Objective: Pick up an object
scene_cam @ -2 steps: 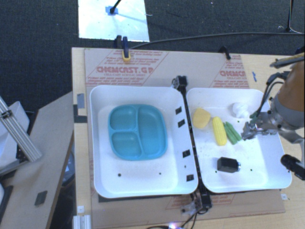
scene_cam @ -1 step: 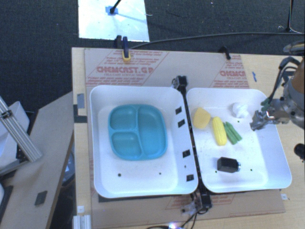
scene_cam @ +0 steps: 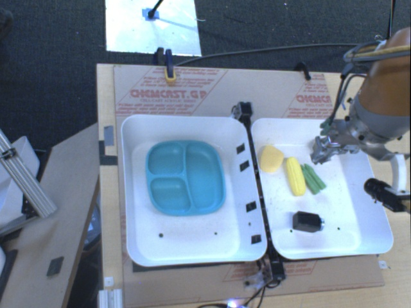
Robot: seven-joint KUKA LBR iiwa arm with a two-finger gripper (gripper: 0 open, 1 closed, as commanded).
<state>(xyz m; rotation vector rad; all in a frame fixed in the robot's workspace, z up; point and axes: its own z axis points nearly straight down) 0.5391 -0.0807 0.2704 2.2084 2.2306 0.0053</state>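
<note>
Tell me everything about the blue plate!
The blue plate is a light turquoise tray, plastic by its look, squarish with rounded corners. Raised ridges split it into three sections: two smaller ones on its left side and one long one on its right. It lies flat, right way up, near the middle of the left white bin, with nothing on it.
</note>
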